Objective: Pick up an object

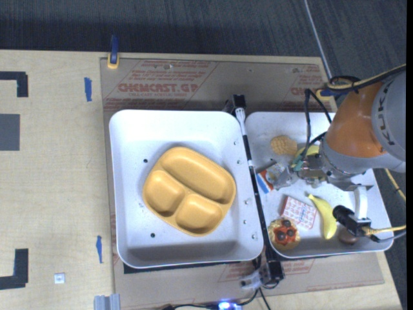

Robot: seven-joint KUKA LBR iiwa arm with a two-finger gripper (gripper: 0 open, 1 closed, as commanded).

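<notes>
- A grey robot arm with an orange band is reaching in from the right, its gripper (284, 172) sitting low over the middle of the right bin (382, 206).
- Whether the jaws are open or closed cannot be told; the metal tip is too cluttered to read.
- Several candidate objects are lying in that bin. A round tan cookie (282, 145) is resting just beyond the gripper, toward the far wall.
- A banana (326, 216) is lying nearer the camera and to the right, its long axis running roughly front to back.
- A red-patterned card (298, 212) is lying beside it; its print is illegible.
- The left bin (122, 192) is holding a yellow divided tray (188, 190).
- The cardboard (161, 82) behind is showing red lettering, too faint to read with any confidence.
</notes>
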